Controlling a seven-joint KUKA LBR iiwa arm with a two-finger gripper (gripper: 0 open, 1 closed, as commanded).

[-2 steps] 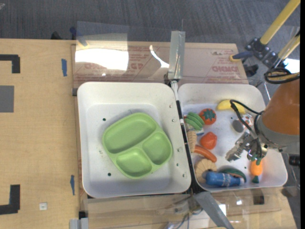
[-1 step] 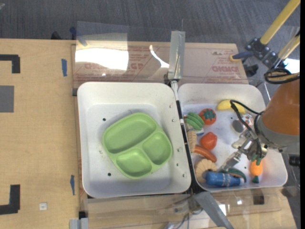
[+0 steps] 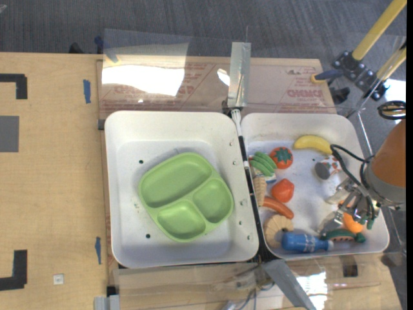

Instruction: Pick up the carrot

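The carrot (image 3: 353, 224) is a small orange piece with a green top, lying near the front right corner of the right bin (image 3: 303, 126). My gripper (image 3: 345, 210) hangs low over that corner, right above and touching or almost touching the carrot. The wrist and cables hide part of the carrot. The orange band of the arm (image 3: 392, 163) shows at the right edge.
The right bin also holds a banana (image 3: 312, 143), a tomato (image 3: 281, 157), a green pod (image 3: 263, 164), a red pepper (image 3: 282, 190), a blue bottle (image 3: 301, 241) just left of the carrot, and several other toys. A green divided plate (image 3: 186, 196) lies in the left bin (image 3: 122, 173).
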